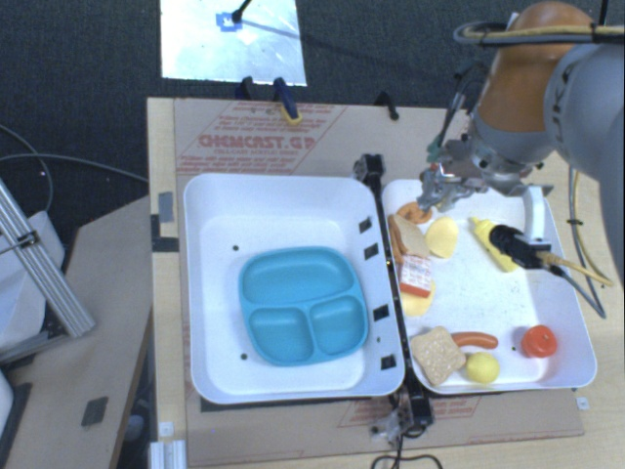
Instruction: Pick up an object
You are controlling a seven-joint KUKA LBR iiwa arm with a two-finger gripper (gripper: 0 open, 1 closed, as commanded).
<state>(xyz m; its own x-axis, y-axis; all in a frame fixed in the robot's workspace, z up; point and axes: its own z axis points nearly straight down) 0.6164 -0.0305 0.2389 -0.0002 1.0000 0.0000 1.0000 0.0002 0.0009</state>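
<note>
Cracker (437, 353) nearest; sausage (475, 340) – long axis left-right.

Small orange food piece (412, 211), lying at right bin's back left corner, beside bread slice

floor (78, 57): dk carpet | bench (107, 262): tan | alu rail (34, 262) left

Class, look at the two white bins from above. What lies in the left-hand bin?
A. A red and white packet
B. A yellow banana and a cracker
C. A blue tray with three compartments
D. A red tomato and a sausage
C: the blue tray, split into one long and two smaller compartments, lies in the left bin, while the food items such as the tomato lie in the right bin.
</note>
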